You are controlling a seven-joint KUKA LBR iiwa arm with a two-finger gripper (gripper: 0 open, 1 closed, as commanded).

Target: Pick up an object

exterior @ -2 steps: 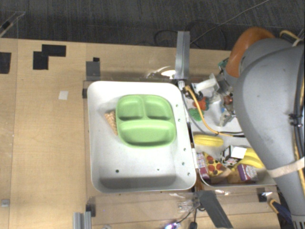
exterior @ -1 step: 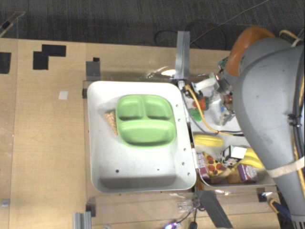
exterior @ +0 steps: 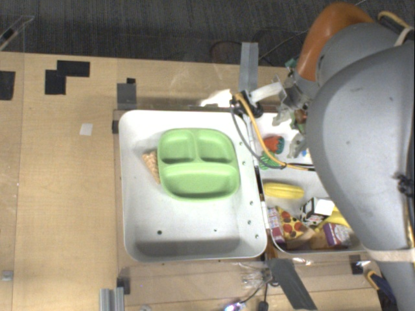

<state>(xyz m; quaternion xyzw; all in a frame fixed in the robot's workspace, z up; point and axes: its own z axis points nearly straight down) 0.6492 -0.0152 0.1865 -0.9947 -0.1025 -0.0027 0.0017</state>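
Grey arm (exterior: 363,148) is over the right bin (exterior: 285,241); gripper (exterior: 288,105) state unclear, can't tell. Banana (exterior: 283,191) unlifted, pick still pending.

A pale wooden tabletop (exterior: 58,193) bore black rectangular marks (exterior: 65,75) near its far left edge. Beyond it lay dark grey carpet (exterior: 162,11), crossed by thin cables (exterior: 285,41).

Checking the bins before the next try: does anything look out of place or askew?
The green divided plate in the left bin sits atop a tan, speckled item, so only that item's left edge pokes out. Nothing looks spilled or broken.
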